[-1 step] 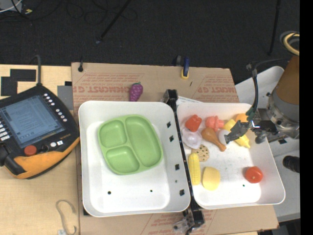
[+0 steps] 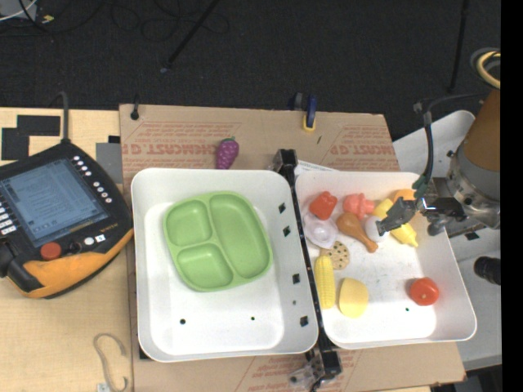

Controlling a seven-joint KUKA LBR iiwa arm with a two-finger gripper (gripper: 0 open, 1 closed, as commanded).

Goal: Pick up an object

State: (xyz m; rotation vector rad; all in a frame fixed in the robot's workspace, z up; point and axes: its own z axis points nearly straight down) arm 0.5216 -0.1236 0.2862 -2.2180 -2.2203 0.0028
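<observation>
A: Right, target?
B: Yellow toy (image 2: 404, 233) in the right bin (image 2: 458, 317), touching my gripper (image 2: 398, 216) at 5 o'clock. Its long axis runs 10-to-4.
A: Grip?
B: Can't tell.

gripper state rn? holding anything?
End effector: low in the right bin, among the toy food by the yellow piece. Open or closed cannot be told; no grasp visible.

Robotics lab, teach pendant (image 2: 57, 211), taped cardboard (image 2: 253, 141), loose cables (image 2: 188, 19), white bins (image 2: 163, 300)
</observation>
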